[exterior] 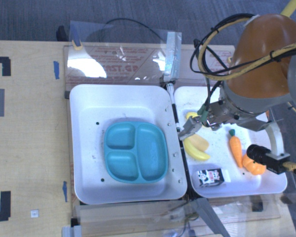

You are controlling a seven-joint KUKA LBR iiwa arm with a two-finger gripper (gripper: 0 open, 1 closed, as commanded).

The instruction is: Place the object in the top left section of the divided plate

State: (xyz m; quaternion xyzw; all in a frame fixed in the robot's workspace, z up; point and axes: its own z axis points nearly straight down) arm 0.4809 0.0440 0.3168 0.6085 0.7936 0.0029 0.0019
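Gripper over right bin, above banana; fingers' state cannot be told. Plate in left bin.

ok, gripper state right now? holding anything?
Two-finger gripper: over the right white bin, just above the yellow banana; open or shut cannot be told, nothing visibly held.

carrot beside orange fruit in right bin; black-and-white carton near front wall.
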